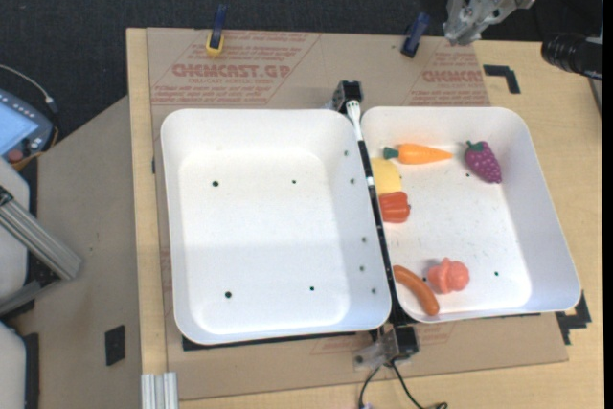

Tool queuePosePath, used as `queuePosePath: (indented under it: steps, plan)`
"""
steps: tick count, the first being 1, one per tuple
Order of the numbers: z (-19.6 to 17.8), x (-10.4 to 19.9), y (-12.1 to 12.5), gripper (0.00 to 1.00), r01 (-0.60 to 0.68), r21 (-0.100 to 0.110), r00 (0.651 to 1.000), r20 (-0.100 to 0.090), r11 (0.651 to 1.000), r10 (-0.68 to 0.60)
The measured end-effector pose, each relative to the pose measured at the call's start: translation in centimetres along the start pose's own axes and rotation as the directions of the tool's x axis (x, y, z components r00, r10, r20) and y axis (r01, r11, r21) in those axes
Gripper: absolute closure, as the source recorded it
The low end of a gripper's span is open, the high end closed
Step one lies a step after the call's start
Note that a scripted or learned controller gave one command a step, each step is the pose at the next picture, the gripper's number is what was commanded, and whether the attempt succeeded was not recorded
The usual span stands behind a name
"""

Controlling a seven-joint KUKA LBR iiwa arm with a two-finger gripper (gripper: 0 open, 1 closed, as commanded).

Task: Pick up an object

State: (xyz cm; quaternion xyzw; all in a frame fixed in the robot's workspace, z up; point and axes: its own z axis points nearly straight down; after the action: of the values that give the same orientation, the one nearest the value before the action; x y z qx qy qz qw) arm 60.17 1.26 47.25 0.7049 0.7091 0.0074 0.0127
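Overhead, the grey two-finger gripper [466, 22] hangs above the cardboard-covered bench [144, 206], beyond the far rim of the right-hand shallow white plastic bin [546, 215], with nothing between its fingers; whether they are spread or closed cannot be told from this angle. The pick appears not yet begun: this looks like the approach step, and the next move calls for choosing a target, travelling toward the camera over the bin, and descending onto it. All candidates lie below and nearer the camera than the jaws: an orange toy carrot [420, 153] almost straight ahead, a purple toy grape bunch [484, 161] just to its side, a pale yellow block [385, 175] and a red toy pepper [395, 206] against the dividing rim, and a pink lumpy toy [448, 276] beside an orange-red toy sausage [417, 289] farthest off. The arm reaches in from the upper right, wrist pointing down.
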Motion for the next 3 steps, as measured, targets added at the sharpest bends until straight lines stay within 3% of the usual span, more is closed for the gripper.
queuePosePath:
  steps: [3]
  plan:
    - [-3.2, 0.1, 0.3, 1.00, 0.002, -0.014, 1.000, 0.004, 1.000, -0.002]
